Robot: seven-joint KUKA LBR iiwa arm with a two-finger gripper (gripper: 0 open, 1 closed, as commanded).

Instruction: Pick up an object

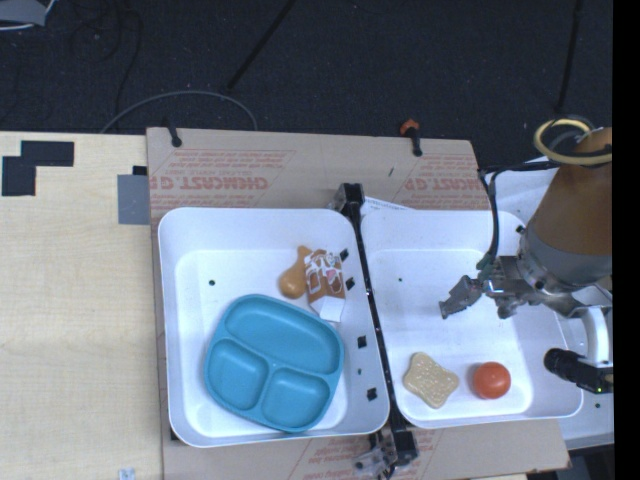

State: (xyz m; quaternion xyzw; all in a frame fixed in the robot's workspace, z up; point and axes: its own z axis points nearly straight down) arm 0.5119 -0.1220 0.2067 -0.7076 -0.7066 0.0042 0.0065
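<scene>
The desk (80, 298) carries two white bins. The left bin (185, 268) contains a blue tray (272, 361) and a gingerbread figure (315, 275). The claw (482, 300), released and empty, hovers over the right bin (420, 233), above a cracker (431, 379) and tomato (491, 379).

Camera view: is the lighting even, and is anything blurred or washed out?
Camera view: the two white bins are bright and evenly lit with soft shadows; the blue divided plate and red round object read clearly; the gripper is slightly soft; the background above is dark.
</scene>
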